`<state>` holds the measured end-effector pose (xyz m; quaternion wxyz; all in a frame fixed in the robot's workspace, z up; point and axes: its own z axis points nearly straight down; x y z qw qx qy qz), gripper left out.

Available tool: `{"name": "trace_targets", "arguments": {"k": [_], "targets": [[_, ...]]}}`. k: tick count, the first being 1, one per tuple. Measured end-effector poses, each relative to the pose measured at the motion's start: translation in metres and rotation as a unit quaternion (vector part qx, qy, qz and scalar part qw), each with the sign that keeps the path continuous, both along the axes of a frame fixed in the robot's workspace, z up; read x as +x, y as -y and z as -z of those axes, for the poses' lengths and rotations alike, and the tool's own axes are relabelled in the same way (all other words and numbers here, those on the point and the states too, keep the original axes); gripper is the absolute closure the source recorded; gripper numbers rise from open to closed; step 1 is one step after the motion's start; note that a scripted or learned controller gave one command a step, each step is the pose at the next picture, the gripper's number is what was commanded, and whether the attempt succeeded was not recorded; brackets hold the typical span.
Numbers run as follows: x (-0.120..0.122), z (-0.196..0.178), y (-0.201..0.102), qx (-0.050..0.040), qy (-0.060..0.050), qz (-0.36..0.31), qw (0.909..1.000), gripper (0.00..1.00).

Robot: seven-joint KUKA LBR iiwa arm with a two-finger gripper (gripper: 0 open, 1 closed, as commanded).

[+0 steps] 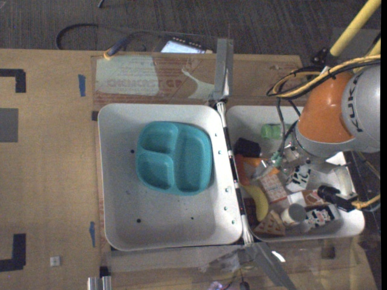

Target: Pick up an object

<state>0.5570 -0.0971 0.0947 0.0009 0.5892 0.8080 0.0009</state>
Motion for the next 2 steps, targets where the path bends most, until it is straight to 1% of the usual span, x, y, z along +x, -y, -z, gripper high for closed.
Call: {"name": "trace_targets", "arguments": {"k": [1, 2], "targets": [[0.000, -0.010, 0.001, 0.0000, 0.001, 0.001, 1.0000, 1.00], [0.018, -0.145, -0.067, 0.0001, 0.000, 0.042, 0.9991, 1.00]]}}
